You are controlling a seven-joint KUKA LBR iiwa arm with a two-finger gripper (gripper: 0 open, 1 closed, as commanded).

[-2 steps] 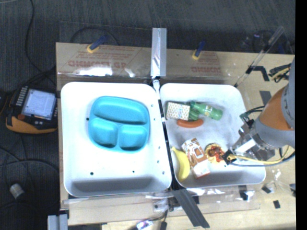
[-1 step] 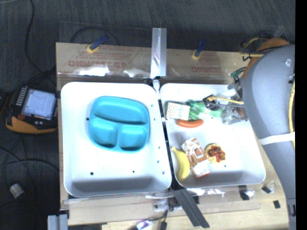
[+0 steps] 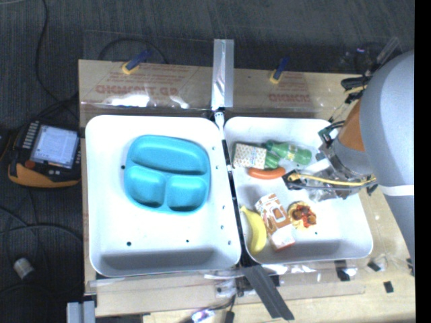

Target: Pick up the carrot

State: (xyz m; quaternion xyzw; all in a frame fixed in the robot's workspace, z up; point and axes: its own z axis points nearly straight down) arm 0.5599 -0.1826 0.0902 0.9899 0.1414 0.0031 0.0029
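Dark grey carpet all round, and on it a wooden bench carrying two shallow white bins side by side. The left white bin had a turquoise plastic divided plate in it, while the right white bin held all the clutter. The small orange carrot lay in that bin's far left part, just below a green plastic bottle and a speckled square packet. Its long axis ran pretty much left-to-right across the view. The grey arm's two-finger gripper hung low over the bin's right half, so the carrot was off to its left in the view and a touch farther back, near but apart. Honestly, nobody could tell whether the gripper was open or closed with all the cabling and metal in the way. A yellow banana and a red-and-white carton sat nearer the front, clear of the carrot. Best guess: a short shift left, gripping across the carrot's short side.
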